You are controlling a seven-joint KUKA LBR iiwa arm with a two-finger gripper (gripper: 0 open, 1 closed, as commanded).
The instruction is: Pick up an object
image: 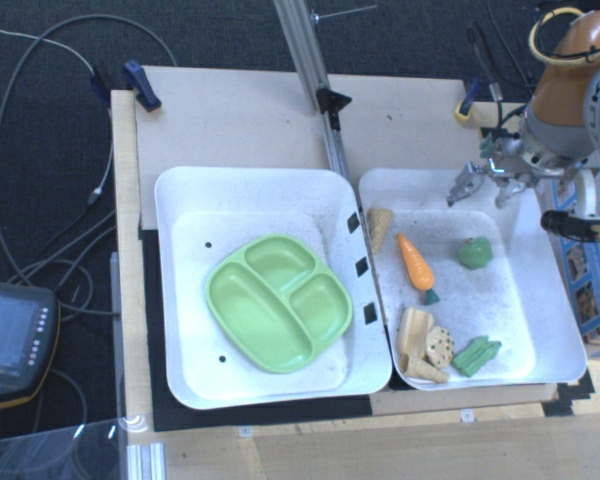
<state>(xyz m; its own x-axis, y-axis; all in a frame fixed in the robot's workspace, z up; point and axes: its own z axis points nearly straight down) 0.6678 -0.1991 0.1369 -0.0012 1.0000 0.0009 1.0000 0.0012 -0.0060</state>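
Green round toy sits just below the end effector, whose spread fingers hold nothing; it may roll away on contact.

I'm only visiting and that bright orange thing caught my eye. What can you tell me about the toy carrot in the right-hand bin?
The carrot looks like a small plastic toy: a smooth orange cone with a dark green stub at its thick end. It lies flat on the floor of the right bin, pointed tip toward the far left, stub toward the near right. Nothing seems to touch it. A pale cone-shaped piece lies just left of its tip, and a green lump sits to its right.
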